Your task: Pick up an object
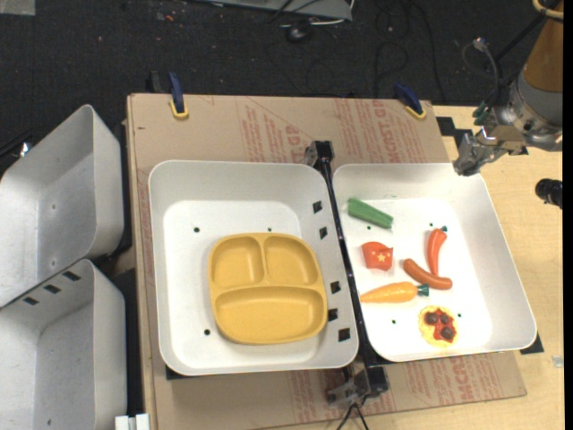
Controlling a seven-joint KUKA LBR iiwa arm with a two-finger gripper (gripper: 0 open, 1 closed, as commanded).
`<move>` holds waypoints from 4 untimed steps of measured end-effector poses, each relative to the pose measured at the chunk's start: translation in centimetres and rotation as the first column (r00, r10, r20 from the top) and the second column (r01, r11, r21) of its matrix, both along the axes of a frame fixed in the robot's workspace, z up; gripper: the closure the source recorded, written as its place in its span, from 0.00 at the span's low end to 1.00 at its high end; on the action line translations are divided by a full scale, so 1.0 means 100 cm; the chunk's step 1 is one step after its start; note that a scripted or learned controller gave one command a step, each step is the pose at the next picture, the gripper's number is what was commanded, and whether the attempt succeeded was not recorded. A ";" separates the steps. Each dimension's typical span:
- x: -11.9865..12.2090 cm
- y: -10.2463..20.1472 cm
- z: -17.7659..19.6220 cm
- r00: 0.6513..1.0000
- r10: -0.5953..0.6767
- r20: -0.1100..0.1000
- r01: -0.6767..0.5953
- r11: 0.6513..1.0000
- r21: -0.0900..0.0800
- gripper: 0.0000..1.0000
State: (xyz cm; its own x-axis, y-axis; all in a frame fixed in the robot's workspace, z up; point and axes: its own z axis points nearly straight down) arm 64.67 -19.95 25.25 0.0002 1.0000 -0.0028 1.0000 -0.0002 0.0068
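Your gripper (469,161) hangs above the top-right corner of the right bin (501,267); whether it is open or shut cannot be told, and nothing visible is in it. The nearest object, the green pepper (370,211), lies down and to the left of it, long axis slanting from upper-left to lower-right. The chili (435,247) stands almost upright below.
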 end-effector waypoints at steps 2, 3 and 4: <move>-0.012 0.050 0.021 1.000 0.007 -0.007 -0.007 1.000 0.004 1.00; -0.015 0.108 0.005 1.000 0.008 -0.008 -0.008 1.000 0.005 1.00; -0.019 0.160 -0.010 1.000 0.008 -0.008 -0.008 1.000 0.005 1.00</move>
